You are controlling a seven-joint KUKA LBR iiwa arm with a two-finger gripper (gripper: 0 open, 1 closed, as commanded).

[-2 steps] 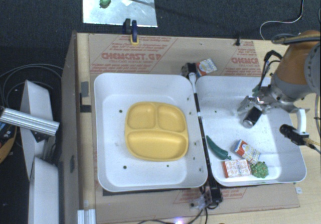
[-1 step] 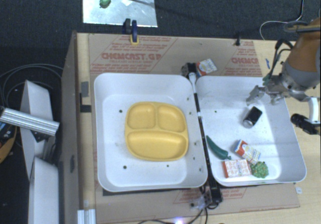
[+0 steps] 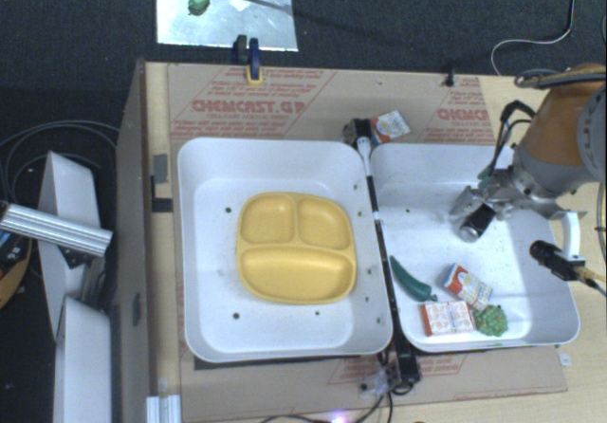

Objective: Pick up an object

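Two shallow white plastic bins: the left bin (image 3: 204, 222) bears one yellow three-compartment plastic tray (image 3: 296, 247). Four items lie in the right bin (image 3: 531, 331), near its front edge: one dark green curved pepper-shaped piece (image 3: 412, 280), two small red-and-white cartons (image 3: 448, 318), one green leafy clump (image 3: 491, 320). One pincer (image 3: 473, 222) hangs over bare bin floor, apart from the items; whether it is open cannot be told.

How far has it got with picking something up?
Nothing looks picked up yet. The hand hangs over the right bin, apart from the things. The green pepper, two small packets and a green lump lie at the bin's near end. Grabbing and lifting remain.
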